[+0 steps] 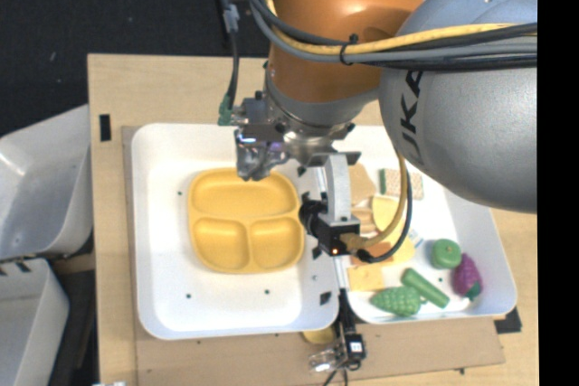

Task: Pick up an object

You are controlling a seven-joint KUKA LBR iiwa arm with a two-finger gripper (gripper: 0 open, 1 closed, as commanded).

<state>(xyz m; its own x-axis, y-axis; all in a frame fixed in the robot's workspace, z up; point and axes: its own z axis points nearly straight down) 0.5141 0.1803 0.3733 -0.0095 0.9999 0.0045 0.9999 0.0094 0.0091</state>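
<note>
Gripper [256, 160] sits low over the far edge of the yellow divided plate [244, 230], at or just above its rim; contact is unclear. Whether the gripper is spread or pressed together can't be told: the tip is dark, blurry and seen from above. Nothing is visibly held.

The plate has three compartments and lies flat in the middle of the left bin [163, 285], fully in view.

The arm [470, 95] covers the far part of the right bin [493, 240]. In the right bin's near right corner are a green cucumber [425, 287], a green grape bunch [396, 300], purple grapes [468, 276] and a round green fruit [444, 253], all close together. A yellow wedge [387, 214] and a pale cracker-like piece [398, 183] are partly hidden behind the wrist hardware and hard to identify.
</note>
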